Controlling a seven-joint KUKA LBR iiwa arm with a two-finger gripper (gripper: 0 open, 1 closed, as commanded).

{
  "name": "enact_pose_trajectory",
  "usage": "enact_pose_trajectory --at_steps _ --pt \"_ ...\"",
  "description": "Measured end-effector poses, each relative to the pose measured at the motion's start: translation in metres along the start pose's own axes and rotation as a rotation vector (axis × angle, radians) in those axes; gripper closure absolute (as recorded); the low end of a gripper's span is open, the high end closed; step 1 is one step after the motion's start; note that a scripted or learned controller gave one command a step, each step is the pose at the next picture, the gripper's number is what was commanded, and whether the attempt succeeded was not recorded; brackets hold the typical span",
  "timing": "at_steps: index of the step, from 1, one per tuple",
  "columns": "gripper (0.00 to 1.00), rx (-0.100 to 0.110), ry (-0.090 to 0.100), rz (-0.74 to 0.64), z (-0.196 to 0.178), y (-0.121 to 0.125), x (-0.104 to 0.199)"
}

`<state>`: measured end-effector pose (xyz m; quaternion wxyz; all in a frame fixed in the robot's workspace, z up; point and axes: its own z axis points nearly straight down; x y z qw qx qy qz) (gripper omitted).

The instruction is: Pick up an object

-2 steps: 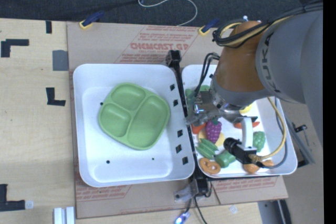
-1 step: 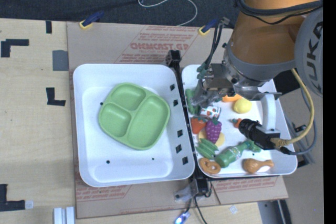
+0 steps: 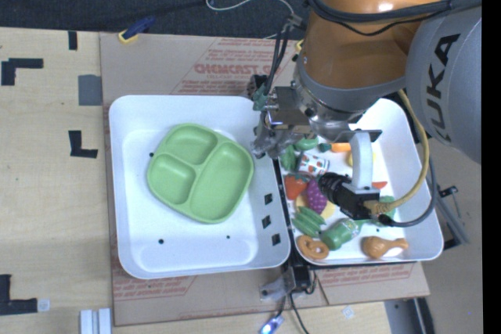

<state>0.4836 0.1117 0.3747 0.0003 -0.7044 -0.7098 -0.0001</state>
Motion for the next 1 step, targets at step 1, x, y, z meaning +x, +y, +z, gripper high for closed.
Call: enact_pose_trajectory --at_steps 1 --pt "1.0 -0.011 0.003 0.002 -0.1201 0.001 0.0261"
